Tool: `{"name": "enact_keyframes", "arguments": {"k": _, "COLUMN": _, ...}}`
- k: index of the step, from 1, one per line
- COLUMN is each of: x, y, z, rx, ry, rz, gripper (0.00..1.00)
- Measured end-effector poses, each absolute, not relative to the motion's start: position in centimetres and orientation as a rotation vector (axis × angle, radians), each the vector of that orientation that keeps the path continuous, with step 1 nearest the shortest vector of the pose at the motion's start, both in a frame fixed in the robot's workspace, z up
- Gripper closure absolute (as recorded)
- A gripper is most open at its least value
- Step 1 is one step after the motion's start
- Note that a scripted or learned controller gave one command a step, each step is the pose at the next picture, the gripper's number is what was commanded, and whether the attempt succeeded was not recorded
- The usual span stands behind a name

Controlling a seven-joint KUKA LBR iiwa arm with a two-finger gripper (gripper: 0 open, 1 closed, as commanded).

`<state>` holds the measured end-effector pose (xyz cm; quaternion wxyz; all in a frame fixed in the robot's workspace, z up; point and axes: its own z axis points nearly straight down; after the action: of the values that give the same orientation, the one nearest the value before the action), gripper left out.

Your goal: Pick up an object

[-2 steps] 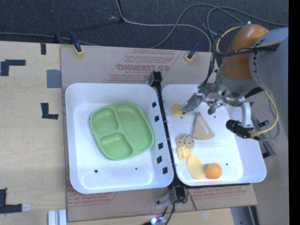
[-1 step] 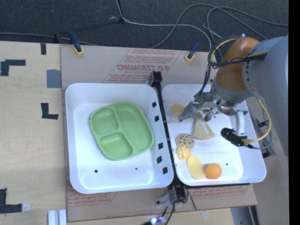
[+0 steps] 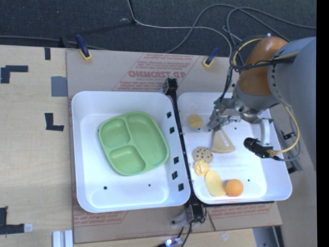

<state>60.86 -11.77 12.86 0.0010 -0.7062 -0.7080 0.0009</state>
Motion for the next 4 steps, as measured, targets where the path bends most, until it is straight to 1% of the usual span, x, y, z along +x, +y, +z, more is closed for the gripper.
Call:
{"name": "enact_keyframes", "arguments": {"k": 1, "x": 60.5, "y": -12.0, "z": 17.2, "rx": -2.222, "ry": -2.223, "rz": -0.003, "gripper": 1.0}}
{"name": "enact_keyframes", "arguments": {"k": 2, "x": 59.9, "y": -11.1, "z": 22.3, "rx": -2.22, "ry": -2.225, "rz": -0.004, "gripper": 1.0}}
{"name": "enact_keyframes", "arguments": {"k": 3, "x": 60.0, "y": -11.0, "z": 24.9, "rx": -2.22, "ry": -2.224, "rz": -0.003, "gripper": 1.0}}
{"name": "enact_keyframes", "arguments": {"k": 4, "x": 57.8, "y": -6.0, "z": 23.3, "rx": -2.215, "ry": -2.224, "rz": 0.004, "gripper": 1.0}}
